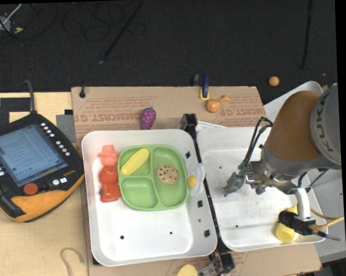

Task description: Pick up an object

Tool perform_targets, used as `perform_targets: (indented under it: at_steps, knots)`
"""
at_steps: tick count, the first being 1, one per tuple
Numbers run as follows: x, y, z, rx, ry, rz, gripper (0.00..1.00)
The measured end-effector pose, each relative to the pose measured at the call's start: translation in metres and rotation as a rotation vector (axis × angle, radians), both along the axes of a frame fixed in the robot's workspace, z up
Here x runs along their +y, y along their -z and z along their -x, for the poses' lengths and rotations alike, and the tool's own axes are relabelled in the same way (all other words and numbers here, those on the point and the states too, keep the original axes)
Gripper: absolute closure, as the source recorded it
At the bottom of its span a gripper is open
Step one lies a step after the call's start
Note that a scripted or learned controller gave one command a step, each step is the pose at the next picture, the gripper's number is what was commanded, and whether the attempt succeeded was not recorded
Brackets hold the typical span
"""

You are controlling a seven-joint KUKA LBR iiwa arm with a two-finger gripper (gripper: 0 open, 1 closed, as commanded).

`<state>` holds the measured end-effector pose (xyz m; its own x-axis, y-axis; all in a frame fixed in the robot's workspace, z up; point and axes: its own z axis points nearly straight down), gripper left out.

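Observation:
My gripper (237,183) hangs low over the middle of the right bin (245,228), on the bare white floor, with nothing visibly in it. A small yellow object (285,233) lies in that bin's front right corner. In the left bin (143,239) stands a green divided plate (142,194) bearing a yellow corn cob (134,160) and a brown cookie (167,174). Two red and pink toy figures (108,174) lie at the plate's left. A little yellow piece (192,182) rests by the left bin's right wall.
A purple grape bunch (148,117) and an orange gourd (215,104) lie on the cardboard behind the bins. An orange ball (273,81) sits farther back. A yellow object (186,273) lies in front of the bins. A teach pendant (31,163) occupies the left of the bench.

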<state>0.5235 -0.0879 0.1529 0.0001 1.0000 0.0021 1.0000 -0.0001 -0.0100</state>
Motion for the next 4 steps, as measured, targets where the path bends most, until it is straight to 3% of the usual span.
perform_targets:
  at_steps: [1,2,3,4]
  knots:
    - [0.007,0.045,0.002,-0.002,0.000,0.000,0.00]
    - [0.007,0.066,0.002,-0.007,0.001,0.003,0.00]
    - [0.006,0.055,0.002,-0.006,0.009,0.001,1.00]
    - [0.004,0.013,-0.001,-0.011,0.003,0.002,1.00]
